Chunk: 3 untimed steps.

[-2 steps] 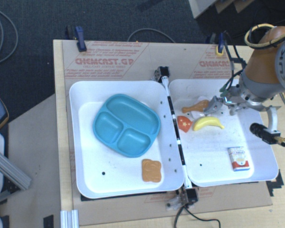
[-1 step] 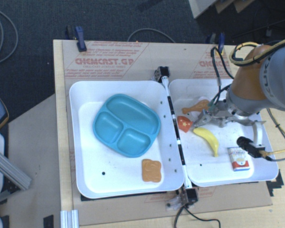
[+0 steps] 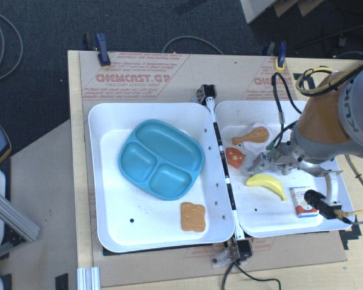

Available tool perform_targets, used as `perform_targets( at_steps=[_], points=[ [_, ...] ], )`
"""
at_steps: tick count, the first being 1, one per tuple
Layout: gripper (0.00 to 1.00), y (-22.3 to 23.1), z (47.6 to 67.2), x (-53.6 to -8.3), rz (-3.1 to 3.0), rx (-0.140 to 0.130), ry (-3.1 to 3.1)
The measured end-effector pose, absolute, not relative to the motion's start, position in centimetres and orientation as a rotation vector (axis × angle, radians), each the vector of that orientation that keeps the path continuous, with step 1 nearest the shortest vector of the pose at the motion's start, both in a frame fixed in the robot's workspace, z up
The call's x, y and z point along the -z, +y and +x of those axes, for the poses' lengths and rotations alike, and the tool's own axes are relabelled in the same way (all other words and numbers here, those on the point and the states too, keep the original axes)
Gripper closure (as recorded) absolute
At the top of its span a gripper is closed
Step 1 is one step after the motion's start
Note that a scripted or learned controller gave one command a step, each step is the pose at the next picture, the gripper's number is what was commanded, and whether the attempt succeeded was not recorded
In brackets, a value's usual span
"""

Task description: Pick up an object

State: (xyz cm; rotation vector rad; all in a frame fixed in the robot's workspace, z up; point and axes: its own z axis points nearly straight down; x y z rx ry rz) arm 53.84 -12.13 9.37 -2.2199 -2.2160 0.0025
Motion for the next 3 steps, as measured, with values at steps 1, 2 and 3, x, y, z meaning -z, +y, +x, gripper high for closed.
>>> perform_targets(
  at_steps=[1,2,3],
  points=[
    [0.00,-9.6,50.6,-9.3,-2.217,-0.002,-2.218],
    [1.00,-9.7,50.8,-10.3,-2.222,0.001,-2.220],
    [0.00,-9.7,50.8,-10.3,-2.222,0.000,-2.219]
  ],
)
